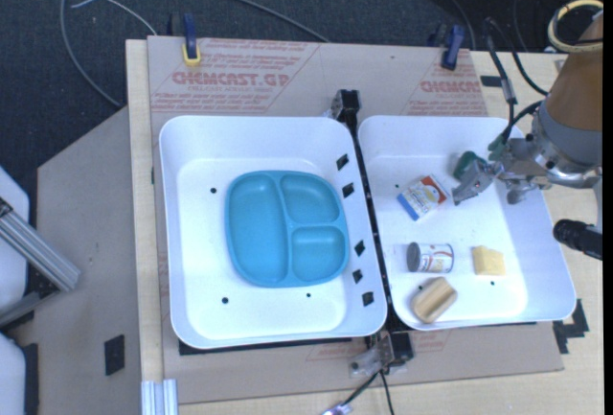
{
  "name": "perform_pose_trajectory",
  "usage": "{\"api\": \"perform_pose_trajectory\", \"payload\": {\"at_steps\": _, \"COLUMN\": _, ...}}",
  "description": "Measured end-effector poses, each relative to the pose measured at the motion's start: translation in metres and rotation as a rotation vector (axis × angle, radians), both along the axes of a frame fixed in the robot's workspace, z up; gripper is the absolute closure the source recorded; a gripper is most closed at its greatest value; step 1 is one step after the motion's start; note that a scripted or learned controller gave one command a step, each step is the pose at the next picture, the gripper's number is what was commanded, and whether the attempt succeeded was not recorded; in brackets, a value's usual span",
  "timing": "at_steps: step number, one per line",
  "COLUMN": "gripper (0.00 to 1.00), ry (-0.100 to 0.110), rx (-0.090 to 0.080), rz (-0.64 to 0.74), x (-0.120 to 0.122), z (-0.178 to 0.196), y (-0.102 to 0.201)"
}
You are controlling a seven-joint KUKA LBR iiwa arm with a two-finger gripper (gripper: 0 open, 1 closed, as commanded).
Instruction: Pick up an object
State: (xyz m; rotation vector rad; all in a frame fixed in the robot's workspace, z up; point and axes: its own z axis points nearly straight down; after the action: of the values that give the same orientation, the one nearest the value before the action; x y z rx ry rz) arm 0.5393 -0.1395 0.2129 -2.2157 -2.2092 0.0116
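Your bench is a pale cardboard-topped board (287,58) on dark carpet, bearing two glossy white plastic bins: the left bin (182,212) holds a smooth blue three-compartment plate (287,228). In the right bin (536,260) the greenish two-finger gripper (466,179) hangs low beside the small blue-white-and-red crinkly packet (421,196), nothing between its fingers (whether they are parted, I cannot tell). Every candidate, including the small cylindrical can (431,258) on its side, the yellow spongy block (488,261) and the tan rounded block (433,299), lies unlifted, so the pick is yet to come.
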Motion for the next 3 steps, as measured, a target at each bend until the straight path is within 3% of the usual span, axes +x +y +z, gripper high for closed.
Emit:
{"api": "perform_pose_trajectory", "payload": {"at_steps": 1, "gripper": 0.0, "ry": -0.013, "rx": -0.002, "rz": 0.003, "x": 0.003, "z": 0.007, "y": 0.0}}
{"api": "perform_pose_trajectory", "payload": {"at_steps": 3, "gripper": 0.0, "ry": -0.008, "rx": -0.001, "rz": 0.003, "x": 0.006, "z": -0.117, "y": 0.006}}
